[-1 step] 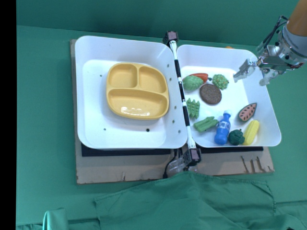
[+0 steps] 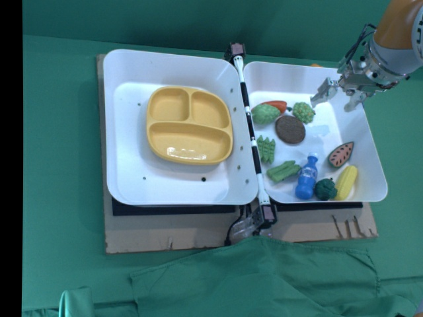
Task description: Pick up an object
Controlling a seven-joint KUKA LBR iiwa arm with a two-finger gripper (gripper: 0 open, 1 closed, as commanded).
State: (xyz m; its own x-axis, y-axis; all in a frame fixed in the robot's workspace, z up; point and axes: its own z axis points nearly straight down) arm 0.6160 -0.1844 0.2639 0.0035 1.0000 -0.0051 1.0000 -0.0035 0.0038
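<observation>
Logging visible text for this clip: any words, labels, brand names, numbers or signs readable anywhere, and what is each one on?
No text can be read in this frame.
The blue bottle in the right bin may carry a label, but it is too small and blurred to read.
The yellow divided plate in the left bin, the toy foods, the claw and the green cloth show no lettering.

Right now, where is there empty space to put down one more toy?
The left white bin has bare floor all around the yellow divided plate, widest along its near edge. In the right white bin, the far corner under the tool is bare. Its near half is crowded: blue bottle, yellow corn, watermelon slice, green veggies.
</observation>
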